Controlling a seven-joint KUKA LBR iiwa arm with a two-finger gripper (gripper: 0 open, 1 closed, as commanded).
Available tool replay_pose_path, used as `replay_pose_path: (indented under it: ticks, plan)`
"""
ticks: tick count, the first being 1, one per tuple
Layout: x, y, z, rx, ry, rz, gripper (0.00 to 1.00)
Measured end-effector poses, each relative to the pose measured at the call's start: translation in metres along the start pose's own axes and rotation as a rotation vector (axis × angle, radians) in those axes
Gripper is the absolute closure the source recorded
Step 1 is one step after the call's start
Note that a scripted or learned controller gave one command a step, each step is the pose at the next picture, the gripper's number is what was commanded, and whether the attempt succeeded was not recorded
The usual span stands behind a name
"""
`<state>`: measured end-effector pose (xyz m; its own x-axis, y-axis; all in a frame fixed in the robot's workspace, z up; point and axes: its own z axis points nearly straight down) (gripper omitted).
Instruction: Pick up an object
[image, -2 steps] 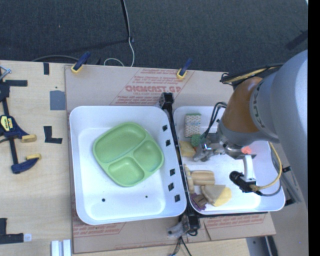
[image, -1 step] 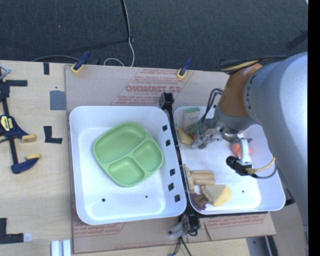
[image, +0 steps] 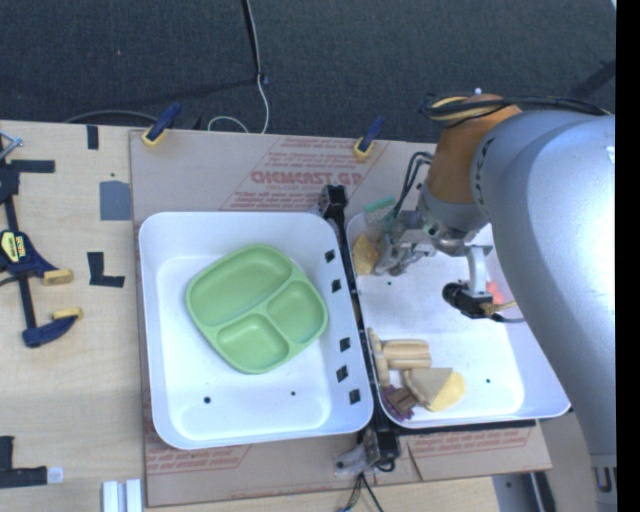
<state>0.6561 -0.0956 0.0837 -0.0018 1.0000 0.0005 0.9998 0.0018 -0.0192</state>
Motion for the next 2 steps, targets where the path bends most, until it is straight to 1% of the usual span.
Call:
replay_pose_path:
  ticks: [1,2]
  plan:
    - [-0.0084,0.0069,0.0008,0.016,0.011,-0.003,0.0]
    - [-0.0101,0.0086,0.0005,0.003,0.006,-0.001,0.0]
